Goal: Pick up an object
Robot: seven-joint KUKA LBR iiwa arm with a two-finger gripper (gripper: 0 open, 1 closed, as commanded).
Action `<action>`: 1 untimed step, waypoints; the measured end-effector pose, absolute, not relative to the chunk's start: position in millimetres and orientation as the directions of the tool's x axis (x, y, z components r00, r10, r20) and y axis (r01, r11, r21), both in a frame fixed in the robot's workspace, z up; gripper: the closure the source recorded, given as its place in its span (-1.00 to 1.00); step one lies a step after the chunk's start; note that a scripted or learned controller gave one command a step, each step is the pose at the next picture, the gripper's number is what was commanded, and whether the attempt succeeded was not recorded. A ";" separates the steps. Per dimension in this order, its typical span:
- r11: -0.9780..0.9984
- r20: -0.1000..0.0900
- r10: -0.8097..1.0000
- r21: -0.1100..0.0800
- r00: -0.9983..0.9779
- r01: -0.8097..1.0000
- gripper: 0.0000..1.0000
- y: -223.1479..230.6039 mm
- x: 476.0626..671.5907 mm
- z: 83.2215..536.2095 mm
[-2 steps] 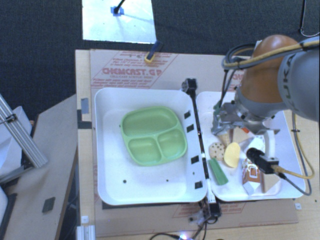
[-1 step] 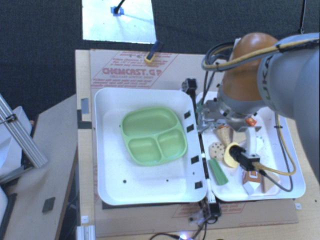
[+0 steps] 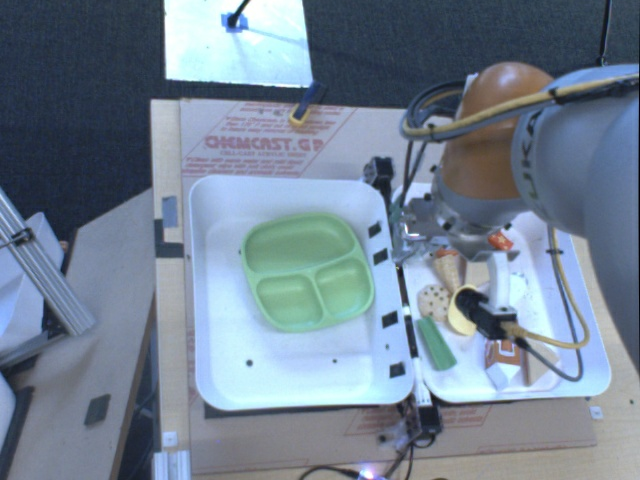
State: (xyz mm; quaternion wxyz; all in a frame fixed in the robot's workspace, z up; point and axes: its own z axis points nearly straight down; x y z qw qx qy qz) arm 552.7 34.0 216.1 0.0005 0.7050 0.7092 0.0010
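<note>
Hanging over rt bin [image 3: 598, 370], gripper [image 3: 418, 233] sits just beside tan cone [image 3: 447, 265]; grip state can't tell.

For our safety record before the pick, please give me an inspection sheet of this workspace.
Surface: left bin and right bin, both white, on a printed brown board.
Job's things: in the right bin, cookie, green stick, yellow disc, orange-white box.
Clutter: green divided tray in the left bin.
Grippers: gripper over the right bin's items; no thing seen held.
Cables: dark hoses loop beside the orange band.
Surroundings: pale square sheet beyond the bench; metal frame at left.
</note>
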 end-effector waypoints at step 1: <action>0.001 0.000 1.000 0.001 -0.001 1.000 1.00 29.9 552.6 214.9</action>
